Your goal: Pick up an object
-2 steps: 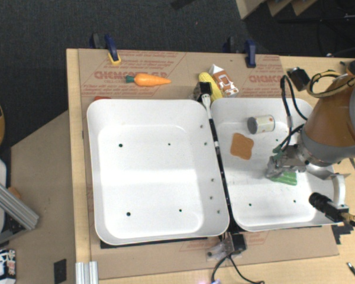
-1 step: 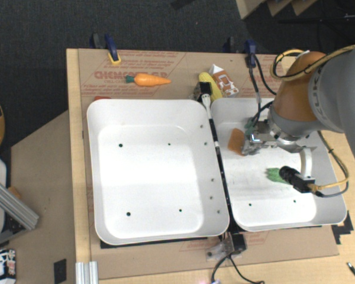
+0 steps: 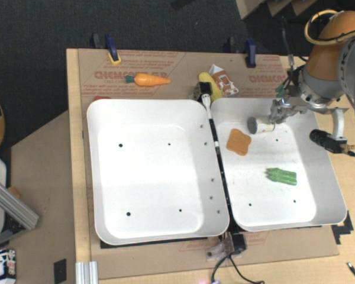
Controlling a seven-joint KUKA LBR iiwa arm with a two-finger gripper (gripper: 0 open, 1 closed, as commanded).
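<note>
I see the gripper low over the right bin's far edge, touching a small grey cylinder; I cannot tell its grip. An orange piece and green piece lie mid-bin. A carrot rests on the cardboard-covered bench above dark carpet.

tool over right bin, grey cylinder beside

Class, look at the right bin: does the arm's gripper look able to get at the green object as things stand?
Probably yes. The green object lies alone on the right bin floor, apart from the orange piece. The gripper is over the same bin's far end, and nothing stands between them.
</note>
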